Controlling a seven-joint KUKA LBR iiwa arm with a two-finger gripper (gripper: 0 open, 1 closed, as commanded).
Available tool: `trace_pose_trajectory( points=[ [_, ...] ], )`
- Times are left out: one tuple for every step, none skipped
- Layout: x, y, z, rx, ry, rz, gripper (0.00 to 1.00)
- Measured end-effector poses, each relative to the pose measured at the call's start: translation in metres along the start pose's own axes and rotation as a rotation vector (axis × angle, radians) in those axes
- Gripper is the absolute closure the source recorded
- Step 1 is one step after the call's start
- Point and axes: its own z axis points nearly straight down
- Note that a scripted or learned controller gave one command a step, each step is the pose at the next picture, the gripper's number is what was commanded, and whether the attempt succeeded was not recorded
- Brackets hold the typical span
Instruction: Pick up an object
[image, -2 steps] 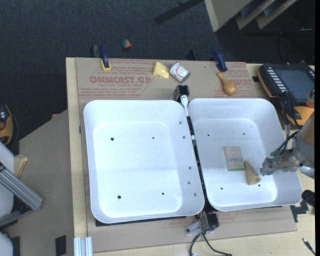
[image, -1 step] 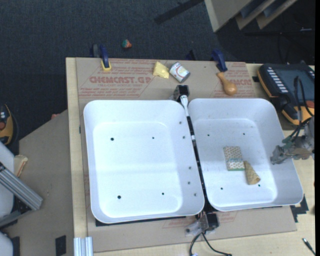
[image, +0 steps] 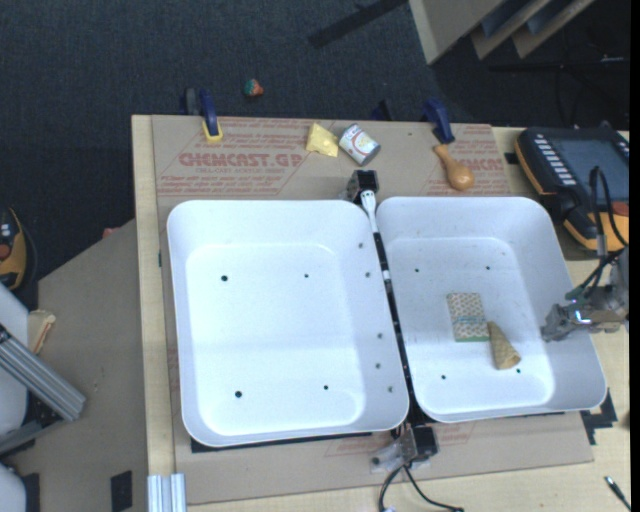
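Two white bins sit side by side on the bench (image: 150, 300), a left bin (image: 270, 215) and a right bin (image: 470, 208), their inner rims touching along a dark seam. In the right bin lie two things, close together and right of its middle: a small flat pad (image: 467, 316) with a speckled, greenish-tan face, and a tan cone (image: 503, 347) just below and to the right of it, its narrow end up by the pad's lower corner and its wide end toward the bin's near wall. Whether the two touch is hard to tell. The gripper (image: 568, 320) shows at the right bin's right rim, a small metal piece reaching in from the right, level with the pad but well apart from it — nothing lies between its jaws, and whether the jaws stand apart or together I cannot tell, as the part is too small and blurred. Cables (image: 603, 225) hang above it at the frame's right side. Behind the bins, on the brown board (image: 250, 155) printed with red lettering, lie a yellow wedge (image: 322, 141), a small white box (image: 359, 144) just right of it, and a wooden pear-shaped piece (image: 455, 170) further right. Blue clamps (image: 208, 113) grip the board's far edge. A black and orange pendant (image: 575, 165) rests at the far right — beyond the right bin's far corner. A small coloured ball (image: 254, 88) lies on the dark floor (image: 100, 60) past the bench.
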Motion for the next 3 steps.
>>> trace_pose_trajectory(
  points=[
    [0.000, 0.000, 0.024, 0.001, 0.001, 0.000, 1.00],
    [0.000, 0.026, 0.020, -0.006, -0.004, -0.002, 1.00],
    [0.000, 0.000, 0.010, 0.000, 0.000, 0.001, 1.00]
  ],
)
